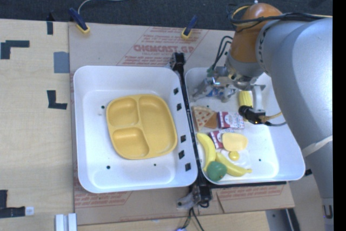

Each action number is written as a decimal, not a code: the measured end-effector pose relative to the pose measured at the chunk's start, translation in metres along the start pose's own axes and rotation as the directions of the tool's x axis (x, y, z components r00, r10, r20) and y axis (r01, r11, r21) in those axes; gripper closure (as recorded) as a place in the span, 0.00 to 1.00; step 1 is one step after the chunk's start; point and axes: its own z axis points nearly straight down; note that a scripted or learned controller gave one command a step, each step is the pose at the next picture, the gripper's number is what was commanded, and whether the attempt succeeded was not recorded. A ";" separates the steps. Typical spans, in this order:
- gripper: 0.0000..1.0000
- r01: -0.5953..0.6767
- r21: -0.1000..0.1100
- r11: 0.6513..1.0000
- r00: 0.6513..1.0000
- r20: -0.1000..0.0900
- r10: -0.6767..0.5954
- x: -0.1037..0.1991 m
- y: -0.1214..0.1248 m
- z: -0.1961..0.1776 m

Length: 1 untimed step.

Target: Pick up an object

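The jaws [216, 85] hover at the far end of the right bin [281, 165]; I cannot tell whether they are open. 1 banana [208, 150] lies nearer, beside a green fruit [216, 171]. Best to centre above 1 item before descending.

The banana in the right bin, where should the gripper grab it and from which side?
Probably mid-body on the banana, coming straight down with fingers across its narrow width. It lies flat and curved; the green round item crowds its bend and the bin wall runs close alongside.
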 end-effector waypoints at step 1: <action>0.00 0.001 0.000 1.000 1.000 -0.001 -0.001 0.000 0.000 0.000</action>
